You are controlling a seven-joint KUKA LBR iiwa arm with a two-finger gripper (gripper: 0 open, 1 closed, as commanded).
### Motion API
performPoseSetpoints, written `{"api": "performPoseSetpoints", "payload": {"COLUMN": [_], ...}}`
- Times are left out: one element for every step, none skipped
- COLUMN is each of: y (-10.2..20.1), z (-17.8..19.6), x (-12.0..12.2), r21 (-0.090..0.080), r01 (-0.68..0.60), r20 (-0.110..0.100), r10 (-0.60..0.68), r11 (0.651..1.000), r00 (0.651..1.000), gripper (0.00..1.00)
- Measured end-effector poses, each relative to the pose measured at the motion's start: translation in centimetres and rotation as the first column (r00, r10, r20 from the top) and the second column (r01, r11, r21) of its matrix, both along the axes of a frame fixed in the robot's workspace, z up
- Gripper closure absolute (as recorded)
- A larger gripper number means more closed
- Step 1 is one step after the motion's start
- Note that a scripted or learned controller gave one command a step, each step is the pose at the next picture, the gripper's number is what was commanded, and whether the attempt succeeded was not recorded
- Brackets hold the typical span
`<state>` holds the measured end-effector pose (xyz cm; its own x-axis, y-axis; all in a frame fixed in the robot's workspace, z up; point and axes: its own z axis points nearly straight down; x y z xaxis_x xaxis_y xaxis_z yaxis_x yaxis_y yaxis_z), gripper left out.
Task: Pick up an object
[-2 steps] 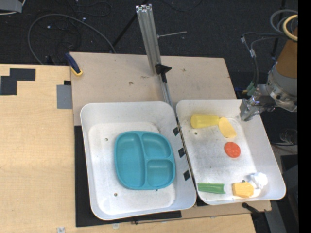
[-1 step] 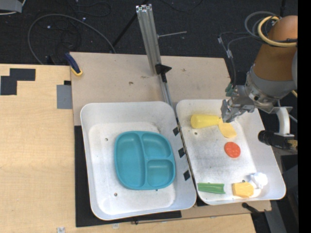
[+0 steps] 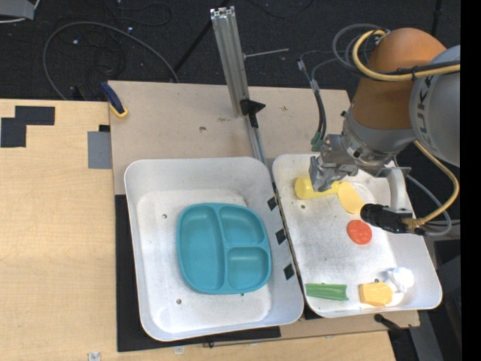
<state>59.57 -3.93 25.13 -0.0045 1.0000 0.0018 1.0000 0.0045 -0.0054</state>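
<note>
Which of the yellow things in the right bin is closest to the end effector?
The small yellow piece at the bin's upper left sits right at the end effector; the yellow oval lies further right, the yellow block near the bottom edge.

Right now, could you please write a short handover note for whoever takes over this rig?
Gripper: low over the far end of the right bin, at a yellow object; whether it grips it cannot be told.
Right bin also holds a second yellow piece, a red round piece, a green block, a yellow block and a white item.
Left bin: a teal divided plate.
Done: nothing visibly lifted.
Left: grasp and raise one object.
</note>
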Motion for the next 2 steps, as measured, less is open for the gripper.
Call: {"api": "performPoseSetpoints", "payload": {"y": [4.8,10.5], "z": [-1.9,-1.6], "x": [0.7,0.6], "r21": [-0.001,0.0], "r01": [0.0,-0.001], "r20": [-0.001,0.003], "r10": [0.0,0.001], "r11": [1.0,1.0], "r00": [1.0,1.0], "gripper": [1.0,1.0]}}
